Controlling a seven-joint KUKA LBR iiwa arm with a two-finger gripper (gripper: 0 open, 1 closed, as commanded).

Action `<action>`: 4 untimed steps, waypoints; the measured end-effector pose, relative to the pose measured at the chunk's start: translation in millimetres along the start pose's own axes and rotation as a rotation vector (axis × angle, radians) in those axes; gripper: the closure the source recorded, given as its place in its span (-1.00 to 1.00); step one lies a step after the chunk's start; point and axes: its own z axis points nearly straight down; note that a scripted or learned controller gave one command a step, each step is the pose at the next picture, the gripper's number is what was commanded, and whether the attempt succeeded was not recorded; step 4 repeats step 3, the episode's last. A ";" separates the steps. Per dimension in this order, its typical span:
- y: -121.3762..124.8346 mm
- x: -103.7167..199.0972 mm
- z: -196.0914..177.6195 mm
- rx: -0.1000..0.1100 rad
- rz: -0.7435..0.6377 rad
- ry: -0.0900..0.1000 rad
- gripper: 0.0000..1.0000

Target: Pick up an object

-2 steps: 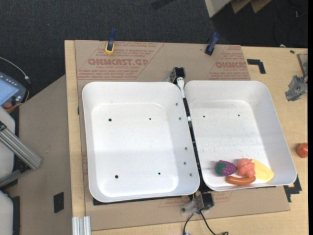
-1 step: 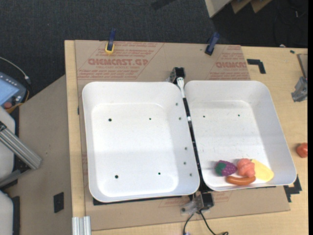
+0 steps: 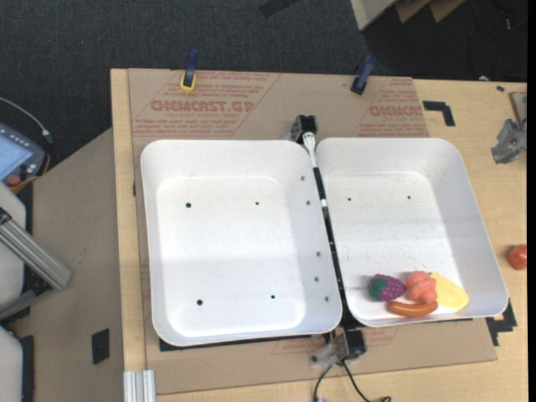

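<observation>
- Nearest you, at the front edge of the brown cardboard-covered bench (image 3: 251, 367), a small black clamp with a trailing cable (image 3: 347, 346) sits where the two bins meet.
- On the bench lie two shallow white plastic bins side by side, their inner rims touching along a dark seam that runs from front to back.
- The right-hand white bin (image 3: 402, 191) holds a small cluster of toy food in its front right corner, close against the front wall.
- In that cluster, a purple bunch of toy grapes (image 3: 386, 287) lies on the left, toward the middle of the front edge.
- Just beside the grapes, to the right, sits a pinkish-red lumpy toy fruit (image 3: 422, 286), touching or nearly touching them.
- In front of both lies an orange-red toy sausage (image 3: 411, 308), lengthwise along the front wall.
- A pale yellow flat toy piece (image 3: 452, 294) lies at the right end of the cluster, tucked into the corner.
- The left-hand white bin (image 3: 226, 233) shows a bare white floor with a few small dark holes.
- On the bench's right edge, outside the bins, a small orange-red object (image 3: 517, 257) is cut off by the picture's border.
- Farther back on the same edge is a grey metal part (image 3: 508, 141); you cannot tell what it is, and the pincer's state cannot be told.
- At the back of the seam between the bins sits another small black clamp (image 3: 303, 129).
- On the bench's far edge, a blue and yellow clip (image 3: 190, 75) grips the cardboard on the left and a blue clip (image 3: 363, 74) on the right.
</observation>
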 end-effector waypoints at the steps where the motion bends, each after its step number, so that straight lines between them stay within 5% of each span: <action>1: 3.4 -21.6 -17.4 0.000 0.003 -0.001 1.00; 4: 4.8 -21.4 -38.2 -0.007 0.001 -0.006 1.00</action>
